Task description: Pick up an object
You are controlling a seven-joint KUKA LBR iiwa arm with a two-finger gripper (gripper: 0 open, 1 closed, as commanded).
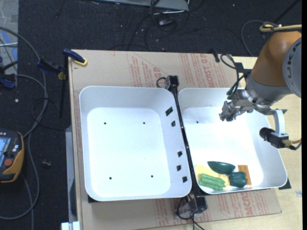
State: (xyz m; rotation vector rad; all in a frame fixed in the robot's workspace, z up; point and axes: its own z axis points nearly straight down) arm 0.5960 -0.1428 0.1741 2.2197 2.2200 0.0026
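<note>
My gripper [228, 115] hangs over the far part of the right bin [268, 150], well above its floor, with nothing seen between its fingers. Several objects cluster at the bin's near edge: a dark green bowl-shaped piece [221, 166], a light green ridged piece [211, 181], a teal lump [238, 178], a yellow flat piece [203, 169] partly under them and a small orange block [244, 169]. The cluster lies well toward the near side from the gripper.
The left bin [91, 128] sits beside the right one, with a black divider strip [181, 138] between them. The bench [139, 68] extends beyond the bins. Cables and clamps lie around the bench's far and left sides.
</note>
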